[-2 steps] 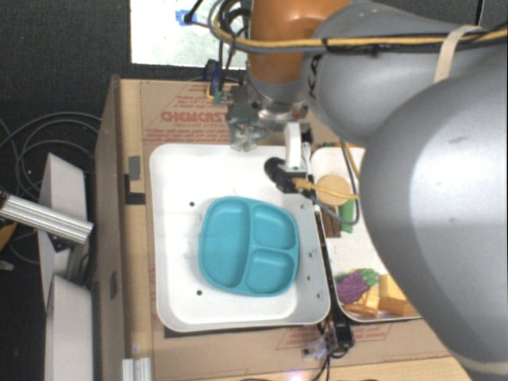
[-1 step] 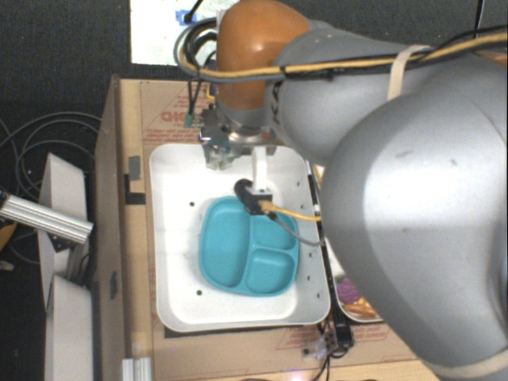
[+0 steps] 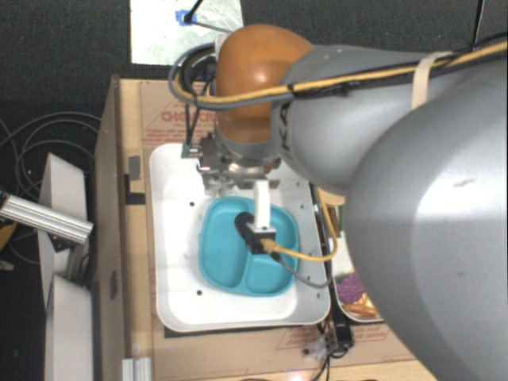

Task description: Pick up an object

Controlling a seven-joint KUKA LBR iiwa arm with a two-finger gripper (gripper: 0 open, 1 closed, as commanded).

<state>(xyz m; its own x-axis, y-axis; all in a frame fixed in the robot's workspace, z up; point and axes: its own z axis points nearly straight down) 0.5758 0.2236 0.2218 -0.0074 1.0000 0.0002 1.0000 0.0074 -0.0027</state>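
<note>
brown bench [image 3: 151, 109] below us here, with the big grey arm [image 3: 413, 173] covering its right side. the white left bin [image 3: 178, 292] sits flat, and a teal divided dish [image 3: 226, 260] lies in its middle. the gripper [image 3: 238, 182] hangs over the dish's far edge, and we can't tell how wide it stands.

brown bench [image 3: 151, 125], shallow white bin [image 3: 171, 236] resting on it, seemingly a second bin [image 3: 340, 296] just beside, mostly hidden

tray [image 3: 230, 252]: blue plastic, smooth, slightly glossy | bin [image 3: 178, 292]: white plastic, matt
</note>
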